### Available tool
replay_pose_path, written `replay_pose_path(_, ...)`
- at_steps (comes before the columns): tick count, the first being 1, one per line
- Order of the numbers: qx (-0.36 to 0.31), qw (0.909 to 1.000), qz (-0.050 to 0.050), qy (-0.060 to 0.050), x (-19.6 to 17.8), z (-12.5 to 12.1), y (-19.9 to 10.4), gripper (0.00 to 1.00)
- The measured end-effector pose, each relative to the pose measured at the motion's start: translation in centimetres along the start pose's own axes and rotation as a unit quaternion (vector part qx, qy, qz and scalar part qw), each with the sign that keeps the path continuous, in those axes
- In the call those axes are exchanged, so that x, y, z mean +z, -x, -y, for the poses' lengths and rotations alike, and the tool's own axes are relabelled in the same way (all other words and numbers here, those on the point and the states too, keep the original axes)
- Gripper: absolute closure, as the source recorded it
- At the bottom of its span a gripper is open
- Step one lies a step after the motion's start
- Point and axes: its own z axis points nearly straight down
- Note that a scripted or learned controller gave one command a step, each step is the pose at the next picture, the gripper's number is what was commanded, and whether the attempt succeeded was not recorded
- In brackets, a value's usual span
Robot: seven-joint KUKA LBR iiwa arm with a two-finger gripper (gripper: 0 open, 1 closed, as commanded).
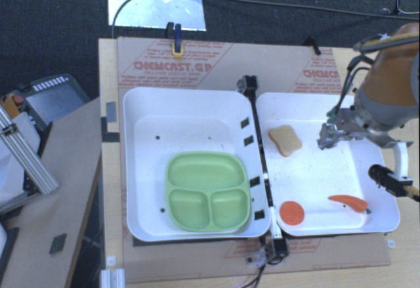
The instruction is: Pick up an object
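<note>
Nothing picked yet: gripper over the right bin, objects lying loose.

Near the frame's bottom, the disc (292, 212) and the carrot (348, 202) lie on the floor of the right bin (315, 227); lower left of centre, the green tray (207, 191) sits in the left bin (141, 149). Further up, the bread (285, 140) lies at centre right, with the gripper (330, 135) just beside it at the right, apart from it. I cannot tell its state; nothing shows in it. By my reading, the approach, the grasp and the lift are all left.
</note>
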Motion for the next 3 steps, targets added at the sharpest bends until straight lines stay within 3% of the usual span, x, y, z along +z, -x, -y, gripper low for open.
replay_pose_path(3,0.001,1.0,0.0,0.0,0.4,-3.0,-15.6,1.0)
